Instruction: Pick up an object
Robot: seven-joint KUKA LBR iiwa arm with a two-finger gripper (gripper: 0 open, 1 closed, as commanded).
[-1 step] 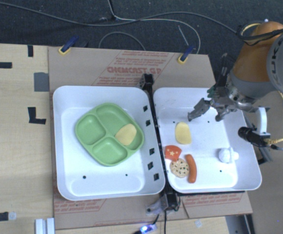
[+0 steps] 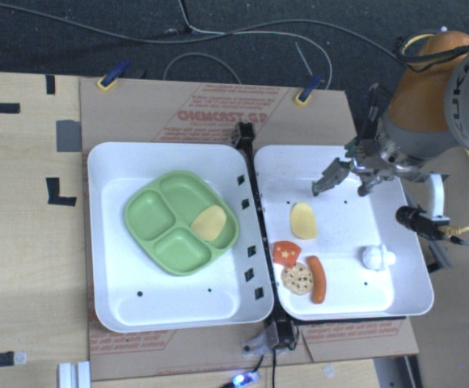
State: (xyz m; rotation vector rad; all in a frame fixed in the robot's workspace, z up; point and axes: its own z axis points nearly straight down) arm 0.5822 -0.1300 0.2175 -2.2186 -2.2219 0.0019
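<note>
1. Camera view, fingers first: the two dark fingers (image 2: 327, 182) of the gripper (image 2: 344, 187) are spread apart, nothing between them. Tips hang over the far part of the right bin (image 2: 404, 297), apart from every item in it.
2. Just near of the left fingertip: a pale yellow oval piece (image 2: 303, 221), lying flat on the bin floor, not touched by the gripper.
3. Nearer still, toward the bin's left wall: a red piece with a light mark (image 2: 286, 253), then a round speckled cookie (image 2: 297, 279) just beside it.
4. An orange-red sausage (image 2: 316, 279) lies lengthwise, touching or almost touching the cookie's right side; cannot tell which.
5. Right side of the same bin: a small white lumpy object (image 2: 374, 257), well apart from the other pieces.
6. Arm (image 2: 428, 95): grey body with orange band, entering from the right over the bin's far right corner.
7. Left bin (image 2: 109, 297): a green divided plate (image 2: 179, 221) sits tilted in the middle; a yellow oval piece (image 2: 209, 223) rests in its right compartment.
8. Both bins sit on a cardboard sheet (image 2: 210, 111) with red print, held by blue-and-yellow clamps (image 2: 113, 74) at the far edge. Cables (image 2: 218, 32) trail over the dark floor beyond.
</note>
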